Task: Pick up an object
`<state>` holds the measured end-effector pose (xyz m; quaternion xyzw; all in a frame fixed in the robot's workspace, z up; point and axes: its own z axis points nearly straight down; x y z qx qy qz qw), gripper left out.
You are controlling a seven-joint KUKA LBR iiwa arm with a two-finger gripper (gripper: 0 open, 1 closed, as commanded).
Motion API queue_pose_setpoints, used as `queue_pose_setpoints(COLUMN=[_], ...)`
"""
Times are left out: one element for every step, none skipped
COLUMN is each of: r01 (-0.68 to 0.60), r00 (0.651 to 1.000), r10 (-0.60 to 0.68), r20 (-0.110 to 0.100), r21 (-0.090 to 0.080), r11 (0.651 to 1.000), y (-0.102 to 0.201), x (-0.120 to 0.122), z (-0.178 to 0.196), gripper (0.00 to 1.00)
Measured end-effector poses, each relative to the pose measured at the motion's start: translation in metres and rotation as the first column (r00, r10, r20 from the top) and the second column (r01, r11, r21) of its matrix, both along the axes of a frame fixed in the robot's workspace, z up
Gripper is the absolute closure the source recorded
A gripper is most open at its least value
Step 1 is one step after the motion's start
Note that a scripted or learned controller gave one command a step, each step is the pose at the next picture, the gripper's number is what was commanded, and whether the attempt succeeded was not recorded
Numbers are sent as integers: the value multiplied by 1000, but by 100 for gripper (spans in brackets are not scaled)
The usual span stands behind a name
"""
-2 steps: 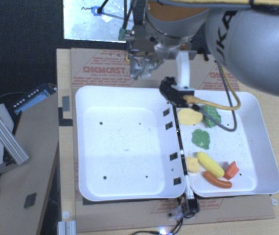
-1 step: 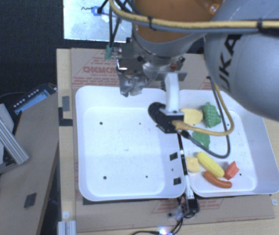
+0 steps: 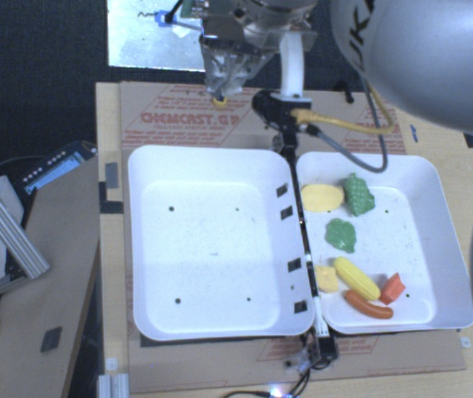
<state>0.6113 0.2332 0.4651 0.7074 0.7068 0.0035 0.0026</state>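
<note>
- While you look at the top centre of the frame, you find the gripper (image 3: 220,96) hanging above the cardboard sheet (image 3: 187,116), beyond the far rims of both bins; whether its jaws are open or closed you cannot tell, though a small yellow bit sits right at its tip (held or not is unclear).
- On that cardboard you can read red print, "CHEMCAST G P", with smaller lines around it too blurred to read.
- On the grey arm (image 3: 419,31) at the upper right you can make out the dark letters "UKA".
- Your left bin (image 3: 145,222) fills the middle of the frame.
- Your right bin (image 3: 444,222) carries the objects: a yellow slice (image 3: 323,196) beside a green leafy piece (image 3: 358,195) near the far rim, a second green piece (image 3: 341,235) below them, then a pale yellow piece (image 3: 327,278), a corn cob (image 3: 357,278), an orange-red piece (image 3: 392,288) and a red sausage (image 3: 368,307) toward the near rim.
- All of these lie well apart from the gripper.
</note>
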Motion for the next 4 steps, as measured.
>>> queue_pose_setpoints(r01=[-1,-5,-5,-4], r00=[1000,1000,1000,1000], r10=[1,5,5,4], r20=[-2,-3,-6,-6], r21=[0,0,0,-1], r11=[1000,1000,1000,1000], y=[0,1,1,1], x=[51,55,37,58], z=[25,59,72,70], gripper=[100,100,100,100])
